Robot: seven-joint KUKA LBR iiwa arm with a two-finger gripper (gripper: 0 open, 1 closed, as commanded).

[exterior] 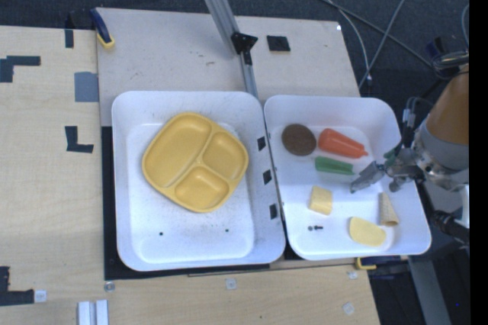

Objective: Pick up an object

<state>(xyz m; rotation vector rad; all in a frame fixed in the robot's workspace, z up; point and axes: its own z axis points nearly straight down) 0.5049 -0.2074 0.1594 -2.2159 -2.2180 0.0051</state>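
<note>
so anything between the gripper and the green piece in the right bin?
Nothing visible. The gripper sits low in the right bin, just right of the green piece, with bare bin floor between them. The orange carrot lies just behind the green piece, the yellow block in front, neither in the path.

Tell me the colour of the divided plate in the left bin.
Yellow: the divided plate, seen in the camera view.

Grey robot arm with a broad orange band above the wrist; dark, slender two-finger metal gripper with greenish fittings.
</note>
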